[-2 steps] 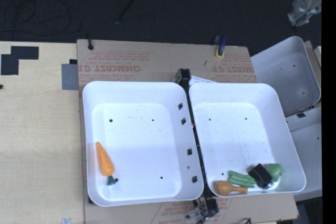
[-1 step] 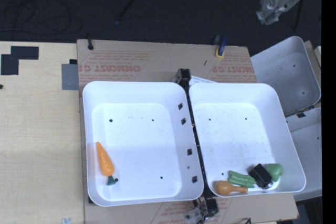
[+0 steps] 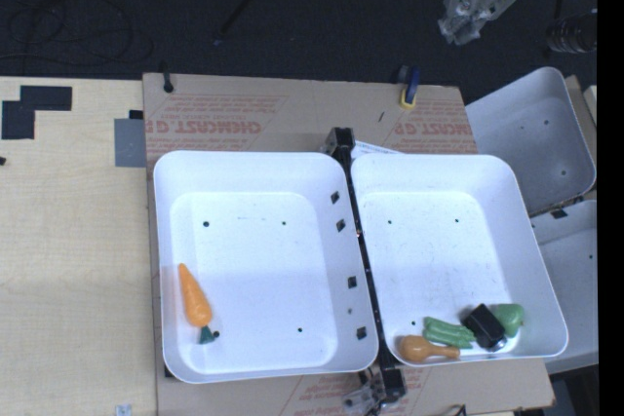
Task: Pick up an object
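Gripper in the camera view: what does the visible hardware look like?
The gripper is a pale grey metallic assembly at the top right, blurred against the dark floor. Above it sits a lighter, boxy, partly translucent-looking mount with a dark cable beside it. Finer markings are too blurred to read.

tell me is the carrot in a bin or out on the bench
In a bin. The carrot lies flat on the floor of the left bin, near its front-left corner, inside the rim.

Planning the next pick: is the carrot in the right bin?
No, the carrot lies in the left bin, near its front left corner, away from the items in the right bin.
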Controlling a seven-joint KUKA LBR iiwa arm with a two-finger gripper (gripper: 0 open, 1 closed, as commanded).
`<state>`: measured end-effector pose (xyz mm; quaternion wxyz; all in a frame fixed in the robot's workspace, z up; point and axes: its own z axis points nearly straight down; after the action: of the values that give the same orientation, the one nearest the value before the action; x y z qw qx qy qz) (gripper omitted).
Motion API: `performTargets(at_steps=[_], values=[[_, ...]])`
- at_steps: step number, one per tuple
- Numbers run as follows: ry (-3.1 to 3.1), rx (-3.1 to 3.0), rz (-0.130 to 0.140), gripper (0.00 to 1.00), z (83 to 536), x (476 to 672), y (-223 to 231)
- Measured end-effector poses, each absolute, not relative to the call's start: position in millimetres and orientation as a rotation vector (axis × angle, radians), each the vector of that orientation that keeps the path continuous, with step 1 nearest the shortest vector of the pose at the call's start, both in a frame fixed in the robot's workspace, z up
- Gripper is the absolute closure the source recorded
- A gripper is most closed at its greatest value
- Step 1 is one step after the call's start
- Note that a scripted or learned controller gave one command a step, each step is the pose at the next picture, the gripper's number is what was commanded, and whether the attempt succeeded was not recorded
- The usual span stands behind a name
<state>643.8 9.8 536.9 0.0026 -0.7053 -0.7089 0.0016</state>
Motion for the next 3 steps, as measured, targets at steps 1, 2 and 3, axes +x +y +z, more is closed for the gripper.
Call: performTargets(at_steps=[1, 2, 3], values=[[-2.227, -2.212, 0.003, 1.00, 536.9, 643.8, 83.2], [-2.226, -2.212, 0.003, 1.00, 536.7, 643.7, 141.5], [-2.226, -2.213, 0.004, 1.00, 536.6, 643.7, 210.1]])
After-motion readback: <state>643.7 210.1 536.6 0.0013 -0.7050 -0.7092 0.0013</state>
